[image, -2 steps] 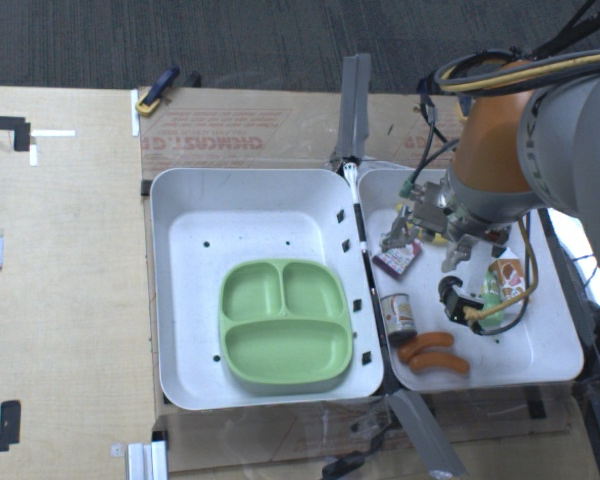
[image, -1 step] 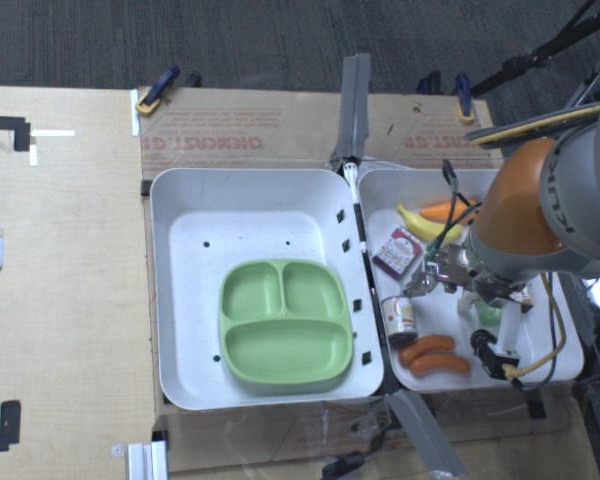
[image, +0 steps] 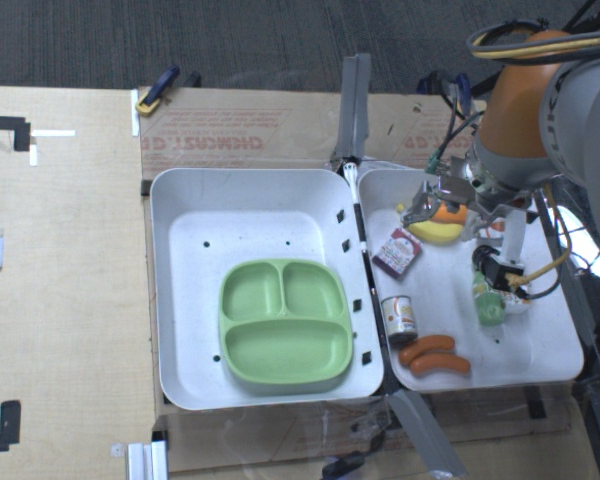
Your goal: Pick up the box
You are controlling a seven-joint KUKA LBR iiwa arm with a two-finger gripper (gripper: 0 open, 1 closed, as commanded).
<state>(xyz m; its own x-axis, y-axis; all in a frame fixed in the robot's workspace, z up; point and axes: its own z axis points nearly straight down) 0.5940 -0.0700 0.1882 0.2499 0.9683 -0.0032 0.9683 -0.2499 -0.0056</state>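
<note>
I cannot tell how the jaws stand; the gripper (image: pixel 442 205) hovers over the banana (image: pixel 435 230) in the right bin (image: pixel 540 363). The box (image: pixel 397 253) lies just beside, toward the left bin (image: pixel 180 268), long axis tilted diagonally, touching nothing.

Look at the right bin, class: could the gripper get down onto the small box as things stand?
Probably yes. The box lies flat with nothing on top of it, apart from the banana and the can. The gripper hangs just beyond the banana, so only a short move remains.
</note>
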